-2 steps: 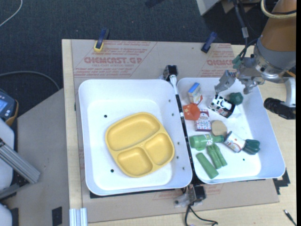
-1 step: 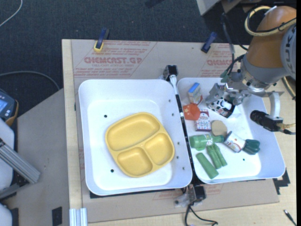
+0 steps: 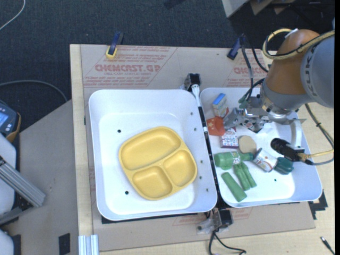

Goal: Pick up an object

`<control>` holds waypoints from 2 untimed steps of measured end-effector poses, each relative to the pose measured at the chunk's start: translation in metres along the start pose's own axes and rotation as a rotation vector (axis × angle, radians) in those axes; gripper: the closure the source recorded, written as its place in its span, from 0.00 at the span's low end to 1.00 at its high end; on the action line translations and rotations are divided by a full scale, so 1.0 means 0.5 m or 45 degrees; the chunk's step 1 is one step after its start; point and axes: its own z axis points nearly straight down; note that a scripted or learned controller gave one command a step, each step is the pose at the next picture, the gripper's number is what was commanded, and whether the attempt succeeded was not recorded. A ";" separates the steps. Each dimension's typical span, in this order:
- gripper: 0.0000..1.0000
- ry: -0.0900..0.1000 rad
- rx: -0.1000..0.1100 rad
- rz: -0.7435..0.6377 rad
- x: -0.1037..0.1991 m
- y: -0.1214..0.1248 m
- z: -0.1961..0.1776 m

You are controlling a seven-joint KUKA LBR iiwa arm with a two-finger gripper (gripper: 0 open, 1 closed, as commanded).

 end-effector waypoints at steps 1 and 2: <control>0.00 0.005 -0.018 0.000 0.004 0.008 0.078; 1.00 -0.001 -0.018 0.000 0.002 0.006 0.060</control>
